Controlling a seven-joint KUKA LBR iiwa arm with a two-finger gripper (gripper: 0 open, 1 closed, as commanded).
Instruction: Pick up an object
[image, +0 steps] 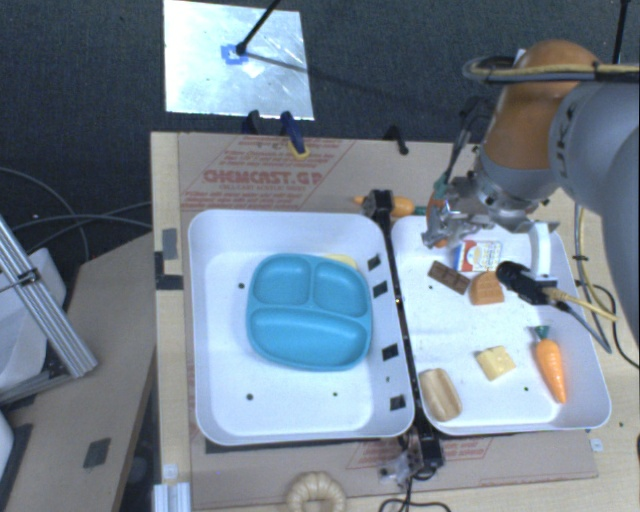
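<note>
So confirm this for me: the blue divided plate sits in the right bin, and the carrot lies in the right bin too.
Not quite. The camera view shows the blue divided plate in the left bin, not the right one. The carrot does lie in the right bin.

Arm (560, 110) bent low, end effector (440, 232) downward

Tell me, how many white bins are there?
2. The left bin holds a blue tray; the right bin, beside it, holds the food toys.
</note>
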